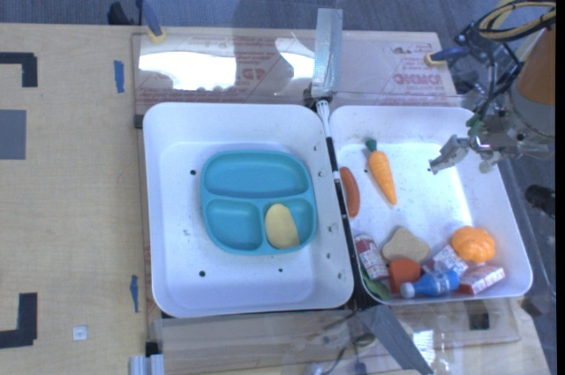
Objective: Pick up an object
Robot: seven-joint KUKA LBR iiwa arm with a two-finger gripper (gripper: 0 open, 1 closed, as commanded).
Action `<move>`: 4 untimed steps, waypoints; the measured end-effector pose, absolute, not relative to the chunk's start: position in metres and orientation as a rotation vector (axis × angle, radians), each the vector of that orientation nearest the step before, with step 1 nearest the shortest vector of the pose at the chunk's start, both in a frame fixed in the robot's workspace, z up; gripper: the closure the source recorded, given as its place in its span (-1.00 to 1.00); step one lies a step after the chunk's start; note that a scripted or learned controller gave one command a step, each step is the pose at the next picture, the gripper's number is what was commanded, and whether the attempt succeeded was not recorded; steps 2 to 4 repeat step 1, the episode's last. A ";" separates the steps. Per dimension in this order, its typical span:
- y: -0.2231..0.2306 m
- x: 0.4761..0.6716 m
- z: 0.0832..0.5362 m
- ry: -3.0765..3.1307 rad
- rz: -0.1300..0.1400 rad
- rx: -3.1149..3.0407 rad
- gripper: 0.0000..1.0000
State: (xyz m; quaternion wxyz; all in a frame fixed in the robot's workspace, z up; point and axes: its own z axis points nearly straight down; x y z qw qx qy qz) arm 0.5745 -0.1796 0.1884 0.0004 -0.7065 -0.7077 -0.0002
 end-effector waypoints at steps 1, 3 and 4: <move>-0.090 0.617 0.088 -2.190 -0.008 -2.262 -1.00; -0.090 0.617 0.088 -2.190 -0.008 -2.262 -1.00; -0.090 0.617 0.088 -2.190 -0.008 -2.262 -1.00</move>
